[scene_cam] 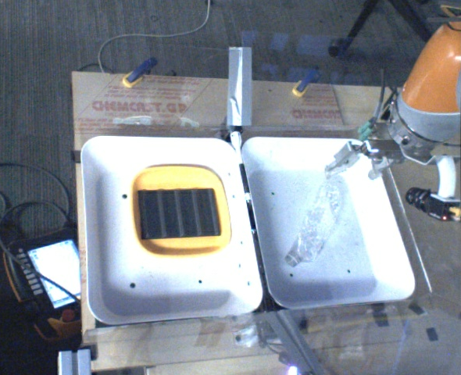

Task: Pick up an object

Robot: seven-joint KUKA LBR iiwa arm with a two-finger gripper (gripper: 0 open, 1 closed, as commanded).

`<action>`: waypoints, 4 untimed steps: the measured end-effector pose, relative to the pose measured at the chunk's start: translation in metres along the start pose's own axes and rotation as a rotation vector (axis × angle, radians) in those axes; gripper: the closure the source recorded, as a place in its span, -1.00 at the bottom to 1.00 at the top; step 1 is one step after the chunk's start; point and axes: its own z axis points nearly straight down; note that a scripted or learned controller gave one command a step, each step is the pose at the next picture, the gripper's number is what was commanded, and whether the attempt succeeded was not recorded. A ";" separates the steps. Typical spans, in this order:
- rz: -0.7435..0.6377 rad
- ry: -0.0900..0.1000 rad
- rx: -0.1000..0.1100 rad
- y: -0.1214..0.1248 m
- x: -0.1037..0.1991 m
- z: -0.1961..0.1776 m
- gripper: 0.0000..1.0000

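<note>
- Orange and grey up at the right edge of the camera view: that's the arm [437,69] leaning in over the far right corner of the right bin [387,280], its wrist angled down and toward the left.
- Gripper [348,156] sits low over the bin's upper right area, fingers pointing left and slightly down.
- And what's there? A clear plastic bottle [318,216], see-through and hard to make out against the white floor.
- Bottle's long axis runs on a diagonal, from the upper right by the gripper down to the lower left, toward the middle of the right bin.
- Its upper end reaches right up to the fingertips; the lower end looks to lie near the bin floor, around the centre.
- Fingers look close together on the bottle's top end, a narrow grasp, and the transparent plastic appears pinched between them, though the glare makes the contact hard to read.
- Over in the left bin [105,287]: a yellow tray-like object [146,244] with a dark ribbed panel [179,213] on top, lying flat in the middle, well apart from the gripper.
- Behind the bins, a cardboard sheet [98,100] held by two blue-and-yellow clamps [139,72].
</note>
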 end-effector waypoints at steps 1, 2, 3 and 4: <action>-0.138 0.000 0.001 -0.024 0.113 0.026 -1.00; -0.186 0.000 0.001 -0.061 0.065 0.101 -1.00; -0.187 0.002 0.001 -0.060 0.066 0.093 1.00; -0.187 0.002 0.001 -0.060 0.066 0.093 -1.00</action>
